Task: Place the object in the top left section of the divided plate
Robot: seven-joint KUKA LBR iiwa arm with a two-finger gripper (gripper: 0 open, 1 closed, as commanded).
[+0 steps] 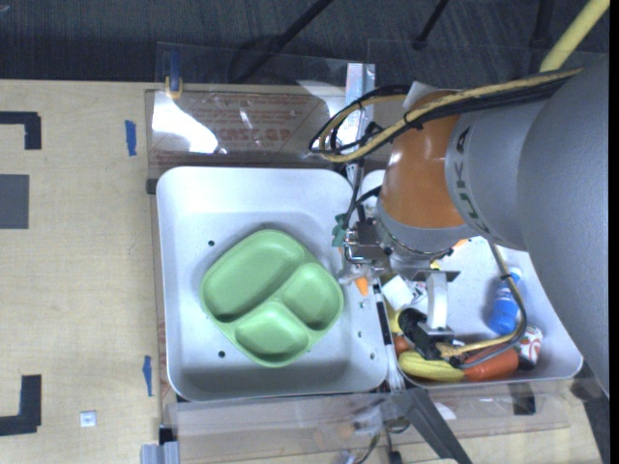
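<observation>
— What lies around the bins?

— A pale wooden bench top [77, 259], running from nine o'clock down to seven. Black square marks [21, 130] sit on it near the left edge, with blue tape bits [131, 136] close to the bin corner.

— And at twelve o'clock?

— A dark grey carpeted floor [145, 13], crossed by thin black stand legs [319, 8]. A clear plastic panel [251, 114] stands behind the bins, catching bright glare at eleven o'clock.

plate [271, 298]: plain green | bins [184, 220]: white | banana [430, 367]: yellow | bottle [504, 309]: blue
</observation>
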